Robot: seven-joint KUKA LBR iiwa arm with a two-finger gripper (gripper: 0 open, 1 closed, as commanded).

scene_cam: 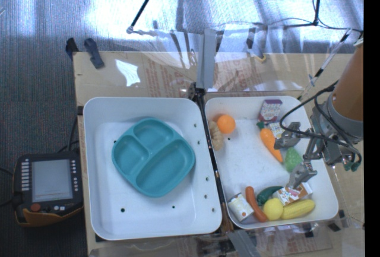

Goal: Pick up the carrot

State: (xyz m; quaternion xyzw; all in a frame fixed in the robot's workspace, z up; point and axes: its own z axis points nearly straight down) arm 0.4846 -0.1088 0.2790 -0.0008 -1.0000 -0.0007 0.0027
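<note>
We see the gripper with fingers spread apart, holding nothing, just right of the carrot in the right bin.

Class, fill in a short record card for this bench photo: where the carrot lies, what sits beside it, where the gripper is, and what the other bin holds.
target: carrot, lying in the right bin, near its far right side
beside carrot: green leafy item to its right; purple carton beyond it
other items in right bin: orange, sausage, lemon, corn cob
gripper: over the right bin, right of the carrot, holding nothing visible
left bin: teal divided plate
</note>
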